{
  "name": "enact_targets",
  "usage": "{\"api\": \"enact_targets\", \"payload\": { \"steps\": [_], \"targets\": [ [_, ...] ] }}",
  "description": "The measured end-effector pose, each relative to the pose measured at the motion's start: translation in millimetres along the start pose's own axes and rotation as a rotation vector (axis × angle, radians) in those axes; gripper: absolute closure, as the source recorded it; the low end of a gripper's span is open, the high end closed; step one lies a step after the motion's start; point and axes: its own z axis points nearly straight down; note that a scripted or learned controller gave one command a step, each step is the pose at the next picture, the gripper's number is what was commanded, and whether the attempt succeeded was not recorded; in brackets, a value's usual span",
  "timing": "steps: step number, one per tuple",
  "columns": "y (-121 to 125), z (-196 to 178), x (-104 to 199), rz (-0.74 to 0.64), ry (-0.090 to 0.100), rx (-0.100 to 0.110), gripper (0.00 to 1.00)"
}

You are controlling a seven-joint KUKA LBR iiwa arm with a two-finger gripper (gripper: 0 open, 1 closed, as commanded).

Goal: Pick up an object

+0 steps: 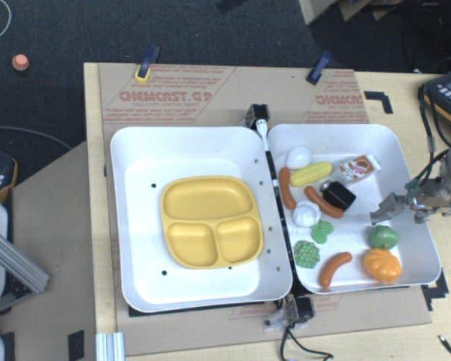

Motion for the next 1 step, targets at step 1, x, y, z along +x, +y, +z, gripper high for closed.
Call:
{"api": "enact_targets", "payload": {
  "steps": [1],
  "targets": [
    [3.1, -5.6, 0.3, -0.004, -0.003, -0.012, 0.0]
  ]
}}
